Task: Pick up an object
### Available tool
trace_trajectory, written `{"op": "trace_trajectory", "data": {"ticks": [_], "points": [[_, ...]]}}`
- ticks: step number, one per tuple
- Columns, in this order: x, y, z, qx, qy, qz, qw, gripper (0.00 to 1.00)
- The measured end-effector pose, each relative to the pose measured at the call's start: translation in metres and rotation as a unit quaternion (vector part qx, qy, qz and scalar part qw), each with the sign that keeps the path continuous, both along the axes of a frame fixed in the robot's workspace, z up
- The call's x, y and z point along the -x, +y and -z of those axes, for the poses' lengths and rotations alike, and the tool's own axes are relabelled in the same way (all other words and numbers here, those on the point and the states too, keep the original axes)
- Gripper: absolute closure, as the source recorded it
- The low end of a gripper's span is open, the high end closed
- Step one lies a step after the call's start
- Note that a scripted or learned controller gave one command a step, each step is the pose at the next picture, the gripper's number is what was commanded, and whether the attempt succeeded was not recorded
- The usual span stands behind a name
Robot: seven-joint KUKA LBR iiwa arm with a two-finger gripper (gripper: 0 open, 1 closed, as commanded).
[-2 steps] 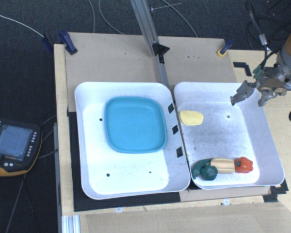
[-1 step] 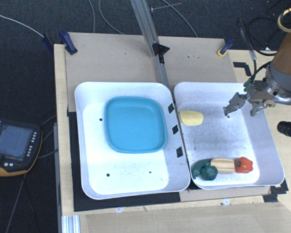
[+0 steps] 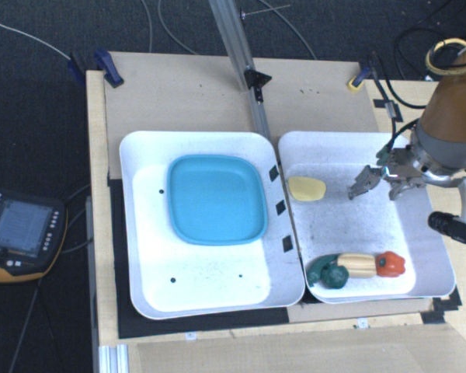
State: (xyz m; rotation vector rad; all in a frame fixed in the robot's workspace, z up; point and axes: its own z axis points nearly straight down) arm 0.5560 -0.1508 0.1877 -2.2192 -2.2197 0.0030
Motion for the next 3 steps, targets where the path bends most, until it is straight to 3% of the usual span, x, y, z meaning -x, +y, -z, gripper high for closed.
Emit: {"op": "trace_trajectory", "data": {"ticks": [1,2,3], "points": [[0.009,0.001,0.046,-0.0001,0.000,0.000,1.0000,0.00],[0.007,0.001,0.033,0.0003,-0.003,0.000,1.0000,1.00],[0.003,-0.009,-0.023,0.0010,-0.004,0.000,1.0000,1.00]]}}
